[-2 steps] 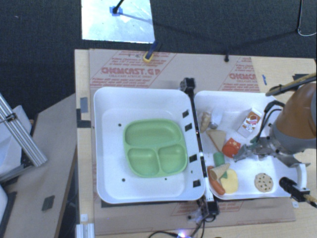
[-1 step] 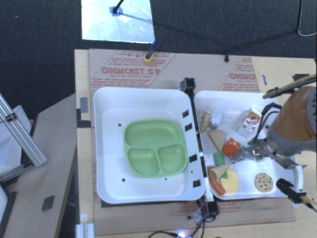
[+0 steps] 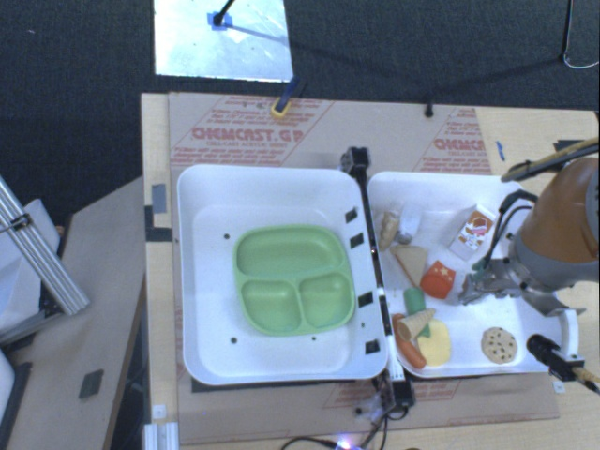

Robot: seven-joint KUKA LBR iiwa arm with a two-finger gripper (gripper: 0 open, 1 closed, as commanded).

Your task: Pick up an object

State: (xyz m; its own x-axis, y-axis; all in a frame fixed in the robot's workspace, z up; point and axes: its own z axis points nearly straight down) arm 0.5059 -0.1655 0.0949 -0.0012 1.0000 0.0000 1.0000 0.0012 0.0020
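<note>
The right bin (image 3: 412, 190) holds several toy food items: a small white carton with a red label (image 3: 472, 232), an orange-red piece (image 3: 438, 279), a tan wedge (image 3: 410, 262), a beige piece (image 3: 388, 224), a green piece (image 3: 413, 300), a yellow piece (image 3: 433, 343), a red-orange carrot shape (image 3: 408, 345) and a chocolate-chip cookie (image 3: 499, 345). My gripper (image 3: 474, 289) reaches in from the right, low in the bin, just right of the orange-red piece and below the carton. The arm's orange band (image 3: 567, 218) rises behind it.
The left bin (image 3: 202, 251) holds a green three-compartment plate (image 3: 291, 279). A black divider with clips (image 3: 367, 251) runs between the bins. A metal sheet (image 3: 222, 26) lies beyond the bench. Grey rails (image 3: 37, 261) stand at far left.
</note>
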